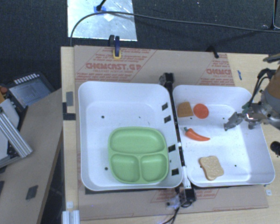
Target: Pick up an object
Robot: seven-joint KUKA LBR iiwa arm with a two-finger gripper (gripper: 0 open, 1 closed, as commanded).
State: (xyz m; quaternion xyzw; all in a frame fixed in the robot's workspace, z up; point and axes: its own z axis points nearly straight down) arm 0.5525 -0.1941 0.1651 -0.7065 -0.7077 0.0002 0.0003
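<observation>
Two shallow white bins sit side by side on the counter [144, 59], meeting at a dark hinge line down the middle. The left bin [91, 125] holds a pale green divided plate [138, 154], lying flat toward the near edge, with one wide compartment at the back and two smaller ones in front. The right bin [259, 171] holds four small food pieces: a tan square cracker [185, 109] in the far left corner, an orange-red round slice [201, 111] just beside it and touching or nearly so, an orange chili-shaped pepper [196, 135] near the bin's left wall, and a slice of toast [211, 167] close to the near edge. The gripper [234, 122] reaches in over the right bin's right side, above bare floor, well apart from all four pieces; how far apart its tips stand I cannot tell, and nothing shows between them.
</observation>
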